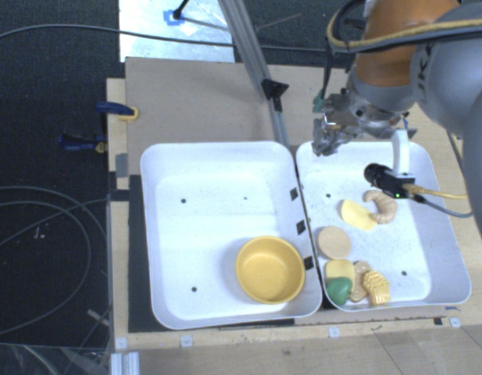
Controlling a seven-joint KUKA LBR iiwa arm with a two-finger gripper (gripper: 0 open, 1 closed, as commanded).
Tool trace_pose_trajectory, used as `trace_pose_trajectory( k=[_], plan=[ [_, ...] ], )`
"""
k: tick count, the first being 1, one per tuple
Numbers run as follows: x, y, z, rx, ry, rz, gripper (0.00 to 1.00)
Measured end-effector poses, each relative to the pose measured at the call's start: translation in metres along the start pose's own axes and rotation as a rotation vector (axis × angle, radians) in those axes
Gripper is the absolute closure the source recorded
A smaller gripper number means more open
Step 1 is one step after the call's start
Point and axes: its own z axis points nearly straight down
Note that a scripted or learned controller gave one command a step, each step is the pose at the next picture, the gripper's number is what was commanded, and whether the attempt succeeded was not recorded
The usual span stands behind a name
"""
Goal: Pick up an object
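My gripper (pixel 327 141) hangs over the back left corner of the right bin (pixel 448 244), with nothing visibly in it. Below it, toward the front, lie a pale yellow wedge (pixel 356 214), a curled tan piece (pixel 382 206) and a round tan disc (pixel 333 242). At the bin's front left corner a yellow piece (pixel 339 269), a green piece (pixel 338 290), a tan piece (pixel 359 274) and a ridged yellow piece (pixel 376 287) are bunched together. A yellow bowl (pixel 269 269) stands upright at the front right of the left bin (pixel 186 201).
A black cylinder with a green light (pixel 385 181) and a yellow cable hangs from the wrist over the right bin. A slanted grey pole (pixel 252 45) crosses behind the bins. A blue clamp (pixel 84 141) grips the bench's left edge.
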Motion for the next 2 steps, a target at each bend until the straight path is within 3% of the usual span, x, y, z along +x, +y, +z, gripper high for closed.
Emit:
trace_pose_trajectory(
  k=[1, 2],
  plan=[
    [0.0471, 0.0226, 0.0257, 0.001, 0.000, -0.001, 1.00],
    [0.0440, 0.0221, 0.0242, 0.001, -0.001, 0.003, 0.00]
  ],
)
